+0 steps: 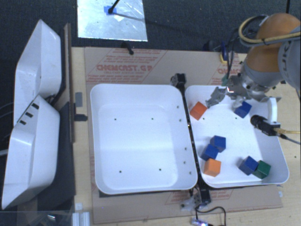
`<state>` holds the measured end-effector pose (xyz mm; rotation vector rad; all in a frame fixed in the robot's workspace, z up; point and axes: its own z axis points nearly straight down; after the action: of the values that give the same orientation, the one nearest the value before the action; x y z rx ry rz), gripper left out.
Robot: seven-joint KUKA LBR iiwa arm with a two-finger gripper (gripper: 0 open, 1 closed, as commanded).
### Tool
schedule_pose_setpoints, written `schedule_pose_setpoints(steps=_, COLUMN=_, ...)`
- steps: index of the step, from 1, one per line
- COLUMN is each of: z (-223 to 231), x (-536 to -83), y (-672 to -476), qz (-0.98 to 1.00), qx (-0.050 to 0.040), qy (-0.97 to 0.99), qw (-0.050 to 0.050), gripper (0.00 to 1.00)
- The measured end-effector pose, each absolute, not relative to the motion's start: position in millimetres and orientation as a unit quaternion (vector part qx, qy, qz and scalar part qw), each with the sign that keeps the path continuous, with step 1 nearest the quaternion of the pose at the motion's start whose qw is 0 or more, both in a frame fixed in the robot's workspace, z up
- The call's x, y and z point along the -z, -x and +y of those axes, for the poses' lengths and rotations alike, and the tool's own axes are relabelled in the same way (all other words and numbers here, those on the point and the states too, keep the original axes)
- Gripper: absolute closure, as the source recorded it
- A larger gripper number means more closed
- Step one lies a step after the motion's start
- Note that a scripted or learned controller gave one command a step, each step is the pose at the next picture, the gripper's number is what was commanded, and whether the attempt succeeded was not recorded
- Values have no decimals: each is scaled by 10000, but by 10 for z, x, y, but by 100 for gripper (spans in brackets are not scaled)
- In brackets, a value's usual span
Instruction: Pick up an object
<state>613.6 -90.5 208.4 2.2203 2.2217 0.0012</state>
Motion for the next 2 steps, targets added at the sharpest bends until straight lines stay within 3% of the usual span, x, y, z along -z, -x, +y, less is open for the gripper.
schedule_pose_setpoints(steps=1, z=-1017, x=-913, y=-5373, qz=7062, qx=32, qy=-7080, qw=-38, gripper=0)
schedule_pose_setpoints(steps=2, z=-933, x=-865, y=-5178, qz=7071, qx=-1, qy=-7071, qw=-2, gripper=0)
